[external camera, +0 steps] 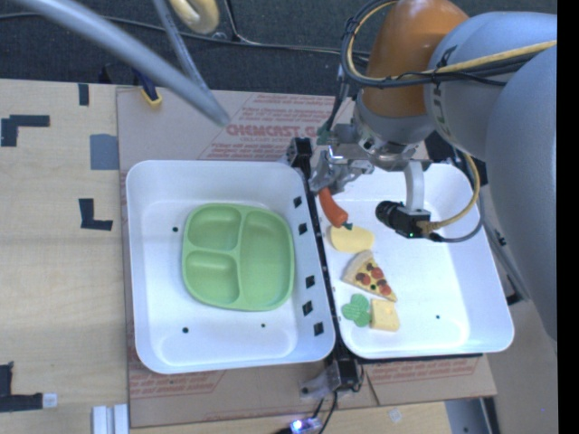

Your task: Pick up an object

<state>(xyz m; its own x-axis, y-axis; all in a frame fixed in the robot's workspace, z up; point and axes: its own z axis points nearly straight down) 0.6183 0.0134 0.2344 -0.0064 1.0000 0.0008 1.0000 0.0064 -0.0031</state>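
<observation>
While the end effector (327, 186) hangs at the right bin's (470, 328) near-left wall, an orange carrot (334, 210) sits pinched between its fingers, above the yellow piece (351, 239) and pizza slice (369, 276).

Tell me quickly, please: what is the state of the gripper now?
Gripper: cannot be told; it is just above the orange carrot, at the right bin's left edge.

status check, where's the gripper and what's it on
Gripper low at right bin's far-left corner. Small orange carrot toy at its tips, grasp unconfirmed. Bin wall close alongside.
</observation>
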